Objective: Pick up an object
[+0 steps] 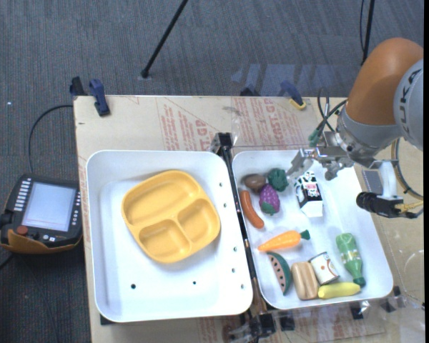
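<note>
In the camera view, the end effector (pixel 316 161) is seen at the upper right of the frame, hanging over the top of the right bin (pixel 375 245); whether it is wide or narrow cannot be told. Just below it, a small milk carton (pixel 309 194) with a cow print is found, the nearest candidate for pickup. Left of the carton a purple grape bunch (pixel 269 199), a green broccoli (pixel 277 178) and a brown potato (pixel 254 182) are crowded together; a carrot (pixel 284 241) lies lower down. The left bin (pixel 107 263) is occupied by a yellow divided plate (pixel 171 215). For a sound grasp, the carton should be approached straight from above and centred, so that the grapes are not nudged.
</note>
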{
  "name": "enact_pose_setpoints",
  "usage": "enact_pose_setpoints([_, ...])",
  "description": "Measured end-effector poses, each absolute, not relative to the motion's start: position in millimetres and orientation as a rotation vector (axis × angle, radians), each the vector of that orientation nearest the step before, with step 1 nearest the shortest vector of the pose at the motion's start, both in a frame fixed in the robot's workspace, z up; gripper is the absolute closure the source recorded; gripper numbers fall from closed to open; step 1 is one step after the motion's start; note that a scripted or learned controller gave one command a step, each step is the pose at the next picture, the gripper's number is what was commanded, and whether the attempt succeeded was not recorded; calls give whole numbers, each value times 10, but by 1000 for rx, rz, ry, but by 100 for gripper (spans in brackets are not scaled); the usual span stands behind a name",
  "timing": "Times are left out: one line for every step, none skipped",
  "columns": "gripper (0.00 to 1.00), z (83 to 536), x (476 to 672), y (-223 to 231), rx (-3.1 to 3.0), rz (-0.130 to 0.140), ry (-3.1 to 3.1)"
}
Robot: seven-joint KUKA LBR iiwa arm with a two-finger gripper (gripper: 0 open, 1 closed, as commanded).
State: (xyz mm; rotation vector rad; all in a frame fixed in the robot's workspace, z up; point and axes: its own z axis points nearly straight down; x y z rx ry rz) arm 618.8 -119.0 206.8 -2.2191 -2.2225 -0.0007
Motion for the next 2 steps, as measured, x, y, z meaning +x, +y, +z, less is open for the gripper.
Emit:
enact_pose_setpoints([0,1141,6473,-1383,-2326,-19,-2139])
enact_pose_setpoints([100,1262,6479,-1392,-2324,-17,-2137])
